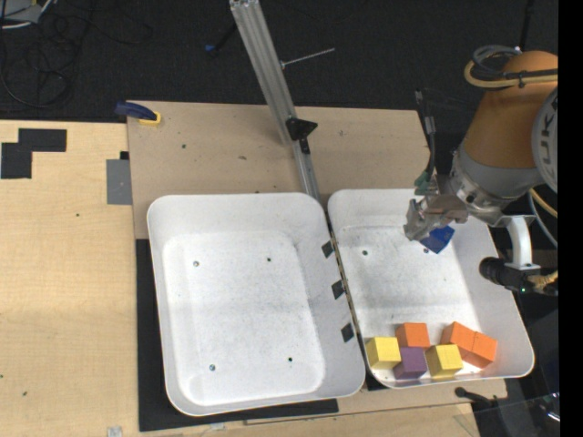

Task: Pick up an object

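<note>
A wooden bench (228, 153) carries two white bins. Over the right bin (401, 271) the gripper (430, 226) hangs, a blue block (440, 238) pinched between its fingers, lifted clear. Other blocks (428, 349) crowd that bin's near edge.

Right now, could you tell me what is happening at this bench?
The grey and orange arm reaches over the right bin, and its pincer has a blue block at its tip, above the bin floor. Orange, yellow and purple blocks sit clustered at that bin's near edge. The left bin lies beside it.
</note>
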Motion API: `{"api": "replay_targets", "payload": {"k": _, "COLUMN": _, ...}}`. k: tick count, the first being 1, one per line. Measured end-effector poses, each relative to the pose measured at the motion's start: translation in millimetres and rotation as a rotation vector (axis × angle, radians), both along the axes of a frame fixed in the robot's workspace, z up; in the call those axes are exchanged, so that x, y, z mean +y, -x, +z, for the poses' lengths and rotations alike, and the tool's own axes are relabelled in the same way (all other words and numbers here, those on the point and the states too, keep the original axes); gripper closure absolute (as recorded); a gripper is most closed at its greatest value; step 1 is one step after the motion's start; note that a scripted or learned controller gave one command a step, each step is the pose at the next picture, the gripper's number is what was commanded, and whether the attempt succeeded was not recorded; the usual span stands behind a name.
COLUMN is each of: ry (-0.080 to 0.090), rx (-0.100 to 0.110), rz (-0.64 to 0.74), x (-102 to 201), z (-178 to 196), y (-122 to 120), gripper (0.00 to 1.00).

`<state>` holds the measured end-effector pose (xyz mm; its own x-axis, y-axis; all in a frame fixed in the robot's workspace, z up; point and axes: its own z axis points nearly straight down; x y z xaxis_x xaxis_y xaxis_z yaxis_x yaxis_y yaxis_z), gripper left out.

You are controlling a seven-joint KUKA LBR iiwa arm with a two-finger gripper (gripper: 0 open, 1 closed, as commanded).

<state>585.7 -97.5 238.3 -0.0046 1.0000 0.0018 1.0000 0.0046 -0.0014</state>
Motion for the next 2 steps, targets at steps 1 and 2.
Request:
{"api": "replay_targets", "payload": {"k": 1, "ry": 0.000, "rx": 0.000, "rz": 0.000, "x": 53, "z": 8, "y": -7, "gripper": 1.00}}
{"api": "replay_targets", "payload": {"k": 2, "ry": 0.000, "rx": 0.000, "rz": 0.001, "x": 110, "z": 12, "y": -9, "gripper": 1.00}}
